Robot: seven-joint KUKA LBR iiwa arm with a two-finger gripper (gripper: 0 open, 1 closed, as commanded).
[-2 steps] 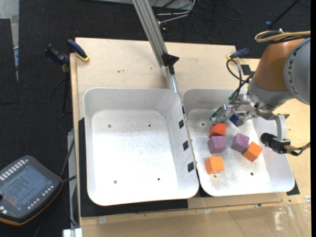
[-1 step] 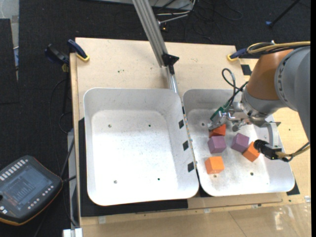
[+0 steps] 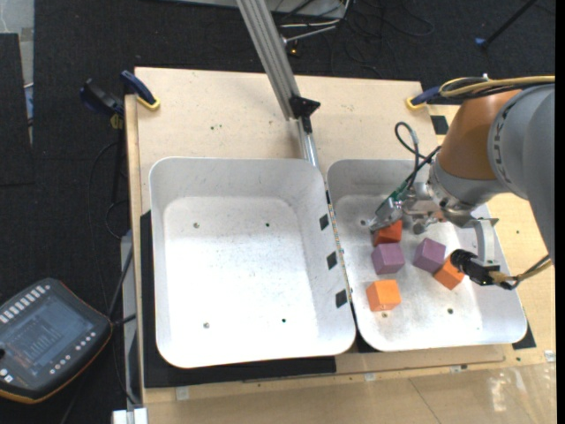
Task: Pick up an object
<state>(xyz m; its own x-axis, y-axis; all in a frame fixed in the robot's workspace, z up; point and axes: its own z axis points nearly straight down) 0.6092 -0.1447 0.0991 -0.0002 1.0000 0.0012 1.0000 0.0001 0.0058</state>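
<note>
- Five small blocks lie in the right bin (image 3: 503,325), all close together near its middle.
- The gripper (image 3: 395,217) hangs low over the far-left block of the group, a red-orange block (image 3: 388,233), which sits just under and against the gripper's tip.
- Whether the fingers are spread or closed I cannot tell — the wrist and cables cover them, and the block is not clearly seen between them.
- Two purple blocks follow: one (image 3: 387,258) just below the red-orange block, the other (image 3: 429,255) to its right.
- An orange block (image 3: 383,295) lies nearest the camera; another orange block (image 3: 448,275) touches the right purple one.
- The left bin (image 3: 177,184) stands beside — white, speckled.
</note>
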